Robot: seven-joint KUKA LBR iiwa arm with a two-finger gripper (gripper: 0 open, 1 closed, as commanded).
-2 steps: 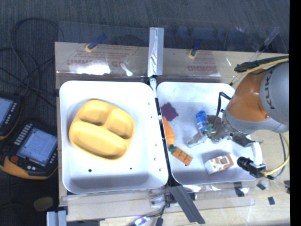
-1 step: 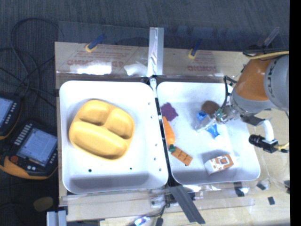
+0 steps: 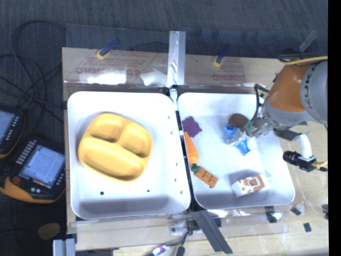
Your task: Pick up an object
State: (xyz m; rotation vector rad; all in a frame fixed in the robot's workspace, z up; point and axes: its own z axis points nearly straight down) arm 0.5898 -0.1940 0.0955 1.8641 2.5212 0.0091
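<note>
Where visible, fingers [image 3: 250, 134] at blue object [image 3: 242, 145]

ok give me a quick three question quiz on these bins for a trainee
1. True or false: the big yellow object lies in the left bin.
2. Which thing lies closest to the divider between the bins? A) carrot B) white and orange box C) brown object
3. Fill in: the gripper is above the ____ bin.

Key
1. True.
2. A: the carrot lies right along the divider, the purple piece just above it.
3. Right, near the blue object and the brown object.
</note>
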